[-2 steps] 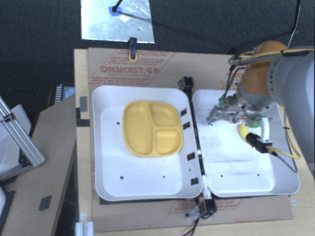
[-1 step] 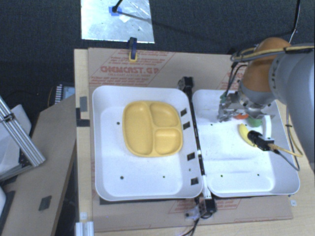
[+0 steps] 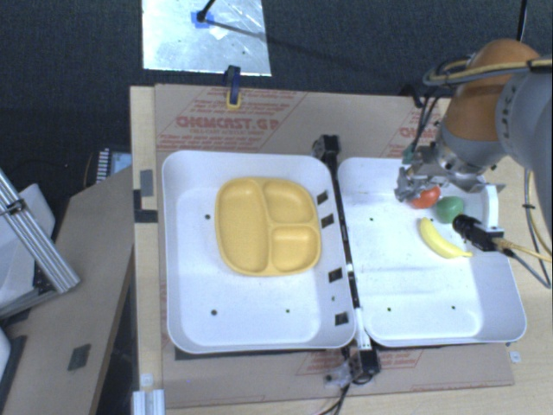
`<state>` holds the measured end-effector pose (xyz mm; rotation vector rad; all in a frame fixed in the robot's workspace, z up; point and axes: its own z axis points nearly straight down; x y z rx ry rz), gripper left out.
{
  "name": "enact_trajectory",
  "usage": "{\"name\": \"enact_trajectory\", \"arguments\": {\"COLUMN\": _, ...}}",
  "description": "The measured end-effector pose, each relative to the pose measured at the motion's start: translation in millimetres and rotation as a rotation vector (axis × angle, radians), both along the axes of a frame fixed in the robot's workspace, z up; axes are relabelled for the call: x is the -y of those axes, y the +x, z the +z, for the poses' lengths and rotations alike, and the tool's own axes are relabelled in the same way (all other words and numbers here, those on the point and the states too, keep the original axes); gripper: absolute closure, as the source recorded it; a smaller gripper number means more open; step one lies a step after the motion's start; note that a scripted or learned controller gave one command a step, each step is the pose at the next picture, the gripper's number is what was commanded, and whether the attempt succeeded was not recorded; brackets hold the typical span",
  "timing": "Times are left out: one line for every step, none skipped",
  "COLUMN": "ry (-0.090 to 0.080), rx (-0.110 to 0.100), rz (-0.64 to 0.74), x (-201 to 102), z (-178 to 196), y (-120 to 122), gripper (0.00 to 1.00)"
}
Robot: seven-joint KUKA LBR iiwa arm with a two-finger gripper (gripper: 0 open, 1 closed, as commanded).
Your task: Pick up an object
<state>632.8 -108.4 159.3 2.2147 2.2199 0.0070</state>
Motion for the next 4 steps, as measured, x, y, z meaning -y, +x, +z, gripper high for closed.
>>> {"name": "enact_trajectory", "arguments": {"ry": 0.000, "rx": 0.000, "rz": 0.002, "x": 4, "z": 45, "y": 4, "gripper": 1.00}}
{"name": "enact_trajectory", "arguments": {"ry": 0.000, "rx": 0.002, "rz": 0.004, "x": -2, "z": 106, "y": 11, "gripper": 1.00}}
{"name": "enact_trajectory", "arguments": {"ry": 0.003, "rx": -0.007, "rz": 0.007, "x": -53, "z": 91, "y": -7, "gripper": 1.00}}
{"name": "enact_trajectory", "arguments": {"ry": 0.002, "rx": -0.007, "rz": 0.006, "x": -94, "z": 91, "y": -31, "gripper": 1.00}}
